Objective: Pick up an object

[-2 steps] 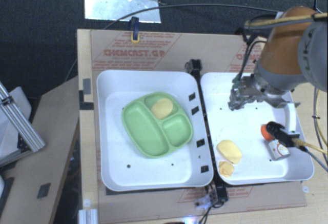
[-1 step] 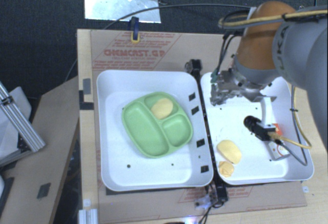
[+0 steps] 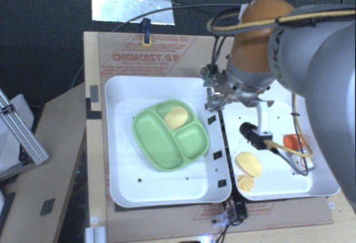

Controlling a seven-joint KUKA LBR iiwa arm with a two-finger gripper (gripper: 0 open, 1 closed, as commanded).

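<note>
Where the two shallow white bins meet at the near edge, a small pale-yellow lump (image 3: 245, 182) lies in the near left corner of the right-hand white bin (image 3: 320, 183). Just beyond it, touching or nearly so, sits a larger smooth yellow oval piece (image 3: 249, 163). Farther right in the same bin, well apart from both, lies a small orange-red object (image 3: 292, 141). Across the divide, the left-hand white bin (image 3: 119, 180) bears a light-green three-compartment plastic plate (image 3: 161, 147), set at a slant. A rounded pale-yellow piece (image 3: 176, 118) rests in its far small compartment. Beyond the plate, the grey metal gripper (image 3: 214, 97) hangs over the shared rims of the two bins, near their far end, with nothing seen in its grasp. Whether it is spread or pressed together cannot be told from this angle. Past the bins lies a brown printed cardboard sheet (image 3: 150, 53).
</note>
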